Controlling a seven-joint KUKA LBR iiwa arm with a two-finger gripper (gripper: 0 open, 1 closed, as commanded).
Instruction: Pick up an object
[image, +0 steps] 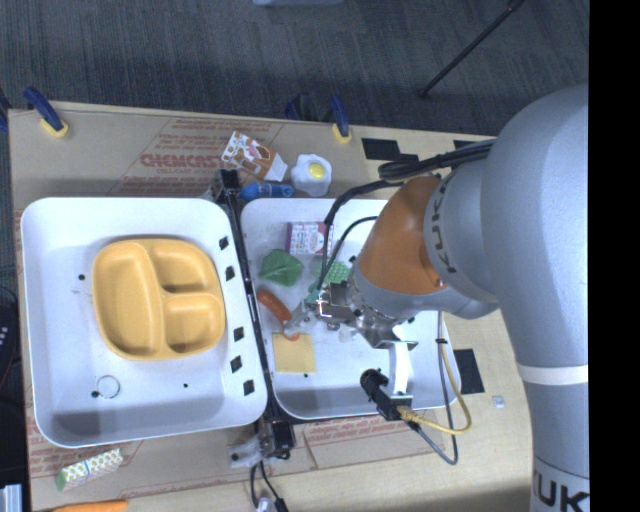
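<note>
Overhead view of a bench with two shallow white bins side by side. The left bin (50, 300) holds a yellow divided tray (158, 296) lying flat near its middle, its three compartments facing up. Beyond the bins, on the cardboard bench top (180, 150), lie a small printed carton (243, 153), a blue item (266, 190) and a white-and-yellow egg-like toy (313, 173). The right bin (320, 400) contains a purple-and-white box (305, 238) at its far side, a green leaf-like piece (281, 267) just nearer, an orange carrot-like piece (274, 303) beside the dividing wall, and a pale yellow square slice (294, 353) nearest the viewer. The grey arm (540, 220), with its orange band (400, 245), reaches in from the right over the right bin; the gripper (335, 300) sits low, just right of the carrot-like piece and the green piece. Whether it is apart, together or clamped on anything cannot be told. A black-and-yellow cable (420, 415) trails at the near right corner.
</note>
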